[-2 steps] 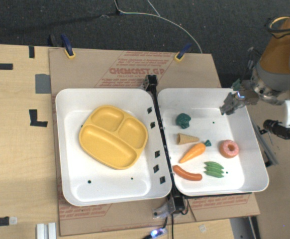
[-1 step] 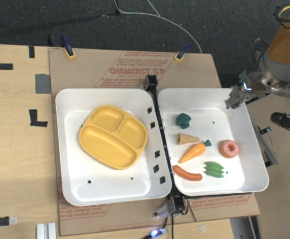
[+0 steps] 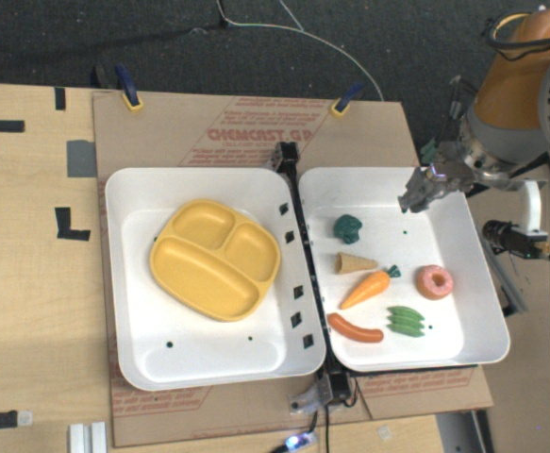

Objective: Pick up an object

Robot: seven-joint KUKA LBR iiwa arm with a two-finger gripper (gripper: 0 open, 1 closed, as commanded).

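Tabletop (image 3: 29, 281): pale wood, with a cardboard sheet (image 3: 256, 130) under two white bins.
Left bin (image 3: 133, 347): holds a yellow divided plate (image 3: 216, 258), near its middle.
Right bin (image 3: 473, 347): holds all the small toy foods.
Hand (image 3: 416, 196): dark, over the right bin's far right corner, nothing between its fingers; how wide they stand, I can't tell.
Carrot (image 3: 365, 289): middle of the bin.
Sausage (image 3: 355, 328): near edge.
Green pods (image 3: 406, 320): beside the sausage.
Doughnut (image 3: 434, 281): right side.
Cone (image 3: 355, 263): just above the carrot.
Broccoli (image 3: 347, 227): farthest back.

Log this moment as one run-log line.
gripper: over right bin far edge, holding nothing | nearest: broccoli | yellow plate: left bin
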